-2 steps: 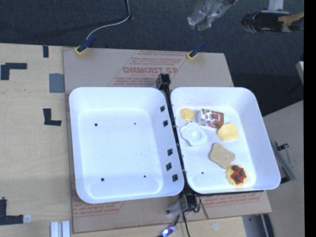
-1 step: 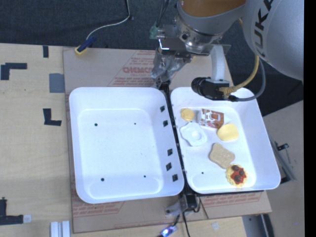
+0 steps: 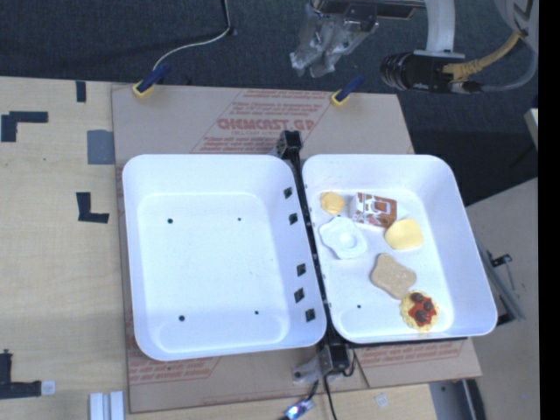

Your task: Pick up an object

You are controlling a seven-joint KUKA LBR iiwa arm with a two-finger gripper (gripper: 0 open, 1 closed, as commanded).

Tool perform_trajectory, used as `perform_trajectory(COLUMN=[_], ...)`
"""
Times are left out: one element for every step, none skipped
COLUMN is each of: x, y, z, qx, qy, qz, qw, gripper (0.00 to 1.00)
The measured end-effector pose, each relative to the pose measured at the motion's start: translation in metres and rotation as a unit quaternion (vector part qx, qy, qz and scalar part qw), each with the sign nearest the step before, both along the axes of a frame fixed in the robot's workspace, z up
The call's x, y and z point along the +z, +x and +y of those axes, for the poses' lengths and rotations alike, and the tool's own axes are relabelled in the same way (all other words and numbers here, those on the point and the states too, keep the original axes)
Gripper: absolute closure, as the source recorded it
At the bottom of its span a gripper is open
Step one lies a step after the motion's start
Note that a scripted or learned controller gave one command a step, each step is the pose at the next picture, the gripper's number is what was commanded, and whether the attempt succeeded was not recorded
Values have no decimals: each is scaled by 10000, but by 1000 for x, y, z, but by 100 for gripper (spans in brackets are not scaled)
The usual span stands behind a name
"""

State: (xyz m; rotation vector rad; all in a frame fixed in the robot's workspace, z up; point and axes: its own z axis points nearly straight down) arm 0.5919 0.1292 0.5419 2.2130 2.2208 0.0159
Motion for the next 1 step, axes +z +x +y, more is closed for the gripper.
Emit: perform_trajectory(x=[-110], y=[-1], z=[24], qx=[-6], qy=[-28], qz=[111], qw=[9999], gripper=[100])
